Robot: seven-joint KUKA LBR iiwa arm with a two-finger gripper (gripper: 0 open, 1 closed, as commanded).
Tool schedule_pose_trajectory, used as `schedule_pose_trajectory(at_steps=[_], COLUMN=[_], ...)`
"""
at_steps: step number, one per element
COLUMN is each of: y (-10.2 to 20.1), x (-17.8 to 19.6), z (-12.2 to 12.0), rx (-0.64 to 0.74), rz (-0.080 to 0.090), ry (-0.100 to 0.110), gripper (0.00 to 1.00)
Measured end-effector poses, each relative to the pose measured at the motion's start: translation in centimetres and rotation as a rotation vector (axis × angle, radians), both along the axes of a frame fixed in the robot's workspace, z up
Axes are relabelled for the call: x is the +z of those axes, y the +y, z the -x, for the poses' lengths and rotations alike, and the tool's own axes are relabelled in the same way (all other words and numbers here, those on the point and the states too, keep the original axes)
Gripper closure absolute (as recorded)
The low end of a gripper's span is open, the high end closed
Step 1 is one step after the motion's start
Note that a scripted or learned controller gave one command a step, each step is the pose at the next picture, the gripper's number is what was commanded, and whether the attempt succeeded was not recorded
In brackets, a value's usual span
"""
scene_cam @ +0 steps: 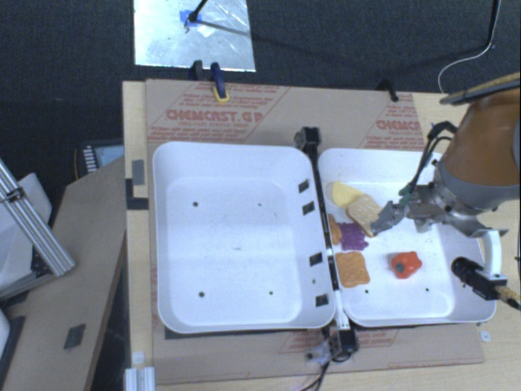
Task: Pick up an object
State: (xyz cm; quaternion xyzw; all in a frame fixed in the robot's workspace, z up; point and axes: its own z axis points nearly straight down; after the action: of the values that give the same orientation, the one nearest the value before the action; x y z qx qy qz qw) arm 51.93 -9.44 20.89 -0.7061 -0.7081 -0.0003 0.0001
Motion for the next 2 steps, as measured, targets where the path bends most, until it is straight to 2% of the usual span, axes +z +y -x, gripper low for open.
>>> schedule_pose_trajectory(at_steps=[1, 2], y=[5.44, 5.23], x=[9.89, 10.67], z=[3.32, 3.09], rx=[0.005, 0.004], rz=[-0.001, 0.001], ry=[-0.004, -0.006], gripper=[0.0, 1.0])
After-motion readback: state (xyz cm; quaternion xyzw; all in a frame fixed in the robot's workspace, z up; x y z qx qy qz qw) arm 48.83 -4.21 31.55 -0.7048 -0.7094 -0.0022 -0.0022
